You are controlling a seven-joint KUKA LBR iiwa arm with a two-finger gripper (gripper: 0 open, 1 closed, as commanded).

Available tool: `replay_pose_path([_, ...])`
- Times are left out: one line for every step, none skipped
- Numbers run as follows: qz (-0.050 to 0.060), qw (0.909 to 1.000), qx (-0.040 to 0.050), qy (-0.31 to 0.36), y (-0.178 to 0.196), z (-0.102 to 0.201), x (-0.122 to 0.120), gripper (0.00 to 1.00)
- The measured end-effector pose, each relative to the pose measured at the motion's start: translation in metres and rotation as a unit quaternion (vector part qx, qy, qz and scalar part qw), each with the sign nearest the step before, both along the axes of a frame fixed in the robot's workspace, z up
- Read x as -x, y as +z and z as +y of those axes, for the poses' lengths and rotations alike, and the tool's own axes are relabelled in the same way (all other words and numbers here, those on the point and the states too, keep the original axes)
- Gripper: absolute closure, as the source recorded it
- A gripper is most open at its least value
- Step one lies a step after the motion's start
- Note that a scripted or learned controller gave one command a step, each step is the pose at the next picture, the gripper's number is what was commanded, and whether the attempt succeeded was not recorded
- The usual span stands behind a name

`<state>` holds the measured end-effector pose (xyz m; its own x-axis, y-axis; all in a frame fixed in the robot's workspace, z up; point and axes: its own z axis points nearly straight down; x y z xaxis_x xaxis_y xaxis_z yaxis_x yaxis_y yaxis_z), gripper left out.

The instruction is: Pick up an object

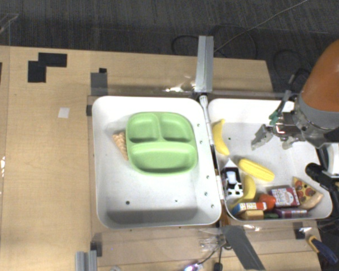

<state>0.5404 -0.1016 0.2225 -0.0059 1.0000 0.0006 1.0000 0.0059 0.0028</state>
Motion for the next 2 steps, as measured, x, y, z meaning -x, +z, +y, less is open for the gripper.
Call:
replay_pose_path([-0.007,0.9997,0.0016,0.024,-0.131,-0.014,-0.010,0.00])
replay_pose_path([-0.010,0.9997,-0.0003,0.024,-0.119,-0.011,-0.012,1.00])
